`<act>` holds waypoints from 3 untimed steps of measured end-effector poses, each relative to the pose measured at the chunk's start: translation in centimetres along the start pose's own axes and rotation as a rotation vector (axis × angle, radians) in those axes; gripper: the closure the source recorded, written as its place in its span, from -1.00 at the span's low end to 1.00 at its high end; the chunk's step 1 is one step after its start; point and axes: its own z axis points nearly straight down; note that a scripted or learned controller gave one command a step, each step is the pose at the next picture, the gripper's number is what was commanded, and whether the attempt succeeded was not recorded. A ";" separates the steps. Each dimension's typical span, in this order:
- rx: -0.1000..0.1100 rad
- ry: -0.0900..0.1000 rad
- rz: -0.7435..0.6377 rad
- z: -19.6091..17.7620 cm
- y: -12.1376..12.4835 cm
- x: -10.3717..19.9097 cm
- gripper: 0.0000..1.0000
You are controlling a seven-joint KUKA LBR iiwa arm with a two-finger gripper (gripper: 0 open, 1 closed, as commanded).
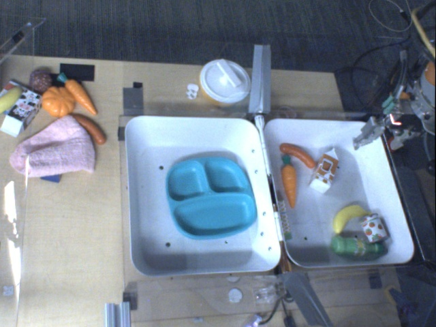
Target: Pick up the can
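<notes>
In the right bin (402, 203), a small white can with orange markings (373, 229) sits near the front right corner. It lies just right of a yellow banana (349, 216) and just behind a green bottle-like object (357, 248) on its side. My gripper (368, 133) hangs over the bin's far right corner. It is well away from the can, with nothing seen in it.
The right bin also holds a sausage (298, 154), a carrot (289, 184) and a small orange-and-white carton (325, 172). A blue divided plate (211, 196) lies in the left bin (143, 182). A white lidded bowl (225, 80), a pink cloth (54, 150) and toy food lie outside the bins.
</notes>
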 end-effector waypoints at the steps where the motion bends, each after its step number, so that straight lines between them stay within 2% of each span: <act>1: -0.004 0.000 0.166 17.6 -4.5 -2.5 -1.00; 2: -0.004 0.000 0.073 17.3 -9.8 -1.2 -1.00; 3: -0.010 -0.001 0.153 18.3 -4.2 0.7 -1.00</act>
